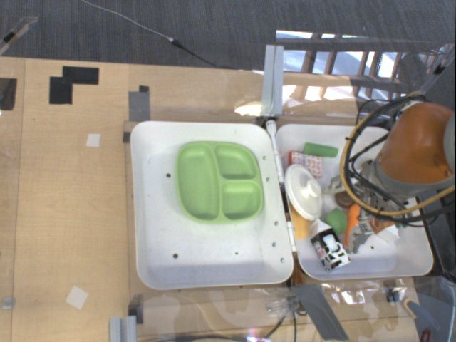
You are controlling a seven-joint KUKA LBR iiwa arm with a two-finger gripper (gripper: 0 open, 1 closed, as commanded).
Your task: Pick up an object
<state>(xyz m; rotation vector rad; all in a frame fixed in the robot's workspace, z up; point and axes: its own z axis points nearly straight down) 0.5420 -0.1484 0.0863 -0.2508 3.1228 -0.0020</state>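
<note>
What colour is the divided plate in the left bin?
Light green plate, seen in the camera view.

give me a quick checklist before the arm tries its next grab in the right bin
1. End effector over the right bin: ok.
2. Open or shut: cannot tell, the arm covers it.
3. Anything held: cannot tell.
4. Targets within reach: ok, the black and white box and white dish lie close by.
5. Room around the targets: not ok, items crowd together.
6. Green tray out of the way in the left bin: ok.
</note>
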